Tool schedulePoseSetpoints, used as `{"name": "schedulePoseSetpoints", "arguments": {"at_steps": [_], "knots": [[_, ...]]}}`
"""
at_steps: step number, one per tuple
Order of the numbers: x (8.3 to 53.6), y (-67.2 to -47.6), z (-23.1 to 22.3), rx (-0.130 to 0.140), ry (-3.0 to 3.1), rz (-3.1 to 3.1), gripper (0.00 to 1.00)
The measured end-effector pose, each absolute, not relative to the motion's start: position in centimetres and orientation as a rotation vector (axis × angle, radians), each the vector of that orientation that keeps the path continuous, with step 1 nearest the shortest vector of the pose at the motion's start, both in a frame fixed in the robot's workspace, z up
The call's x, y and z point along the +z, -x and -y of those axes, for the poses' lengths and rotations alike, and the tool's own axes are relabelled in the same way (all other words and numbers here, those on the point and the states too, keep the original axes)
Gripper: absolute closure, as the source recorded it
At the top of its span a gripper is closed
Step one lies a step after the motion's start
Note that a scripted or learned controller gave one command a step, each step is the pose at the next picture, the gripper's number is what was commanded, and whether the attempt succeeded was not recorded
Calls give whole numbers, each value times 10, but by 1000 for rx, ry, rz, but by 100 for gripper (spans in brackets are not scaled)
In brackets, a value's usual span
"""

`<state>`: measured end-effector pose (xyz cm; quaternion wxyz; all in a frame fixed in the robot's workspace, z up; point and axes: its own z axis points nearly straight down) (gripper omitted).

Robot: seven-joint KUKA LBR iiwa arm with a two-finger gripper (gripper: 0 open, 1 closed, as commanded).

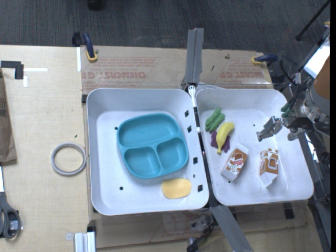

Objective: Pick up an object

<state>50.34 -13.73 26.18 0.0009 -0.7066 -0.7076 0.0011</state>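
Observation:
The right bin [247,196] holds a green toy vegetable [213,119], a yellow banana [225,134] lying over a purple toy [224,146], and two small white-and-orange cartons [234,164] [269,167]. In the left bin [100,156] lie a blue divided plate [152,145] and a flat yellow piece [176,188]. My gripper [279,132] hangs over the right bin's right side, above and behind the right carton. It is open, with nothing between its fingers.
A grey divider bar [193,56] runs between the bins at the back. On the bench to the left lie a grey ring [68,158], scissors [8,219] and a brown bag [5,119]. Clamps [88,46] [265,59] stand behind the bins.

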Motion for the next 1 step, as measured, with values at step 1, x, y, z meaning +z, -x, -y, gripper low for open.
{"name": "schedulePoseSetpoints", "arguments": {"at_steps": [1], "knots": [[159, -520, 94, 5, 2386, 2038, 0]]}}
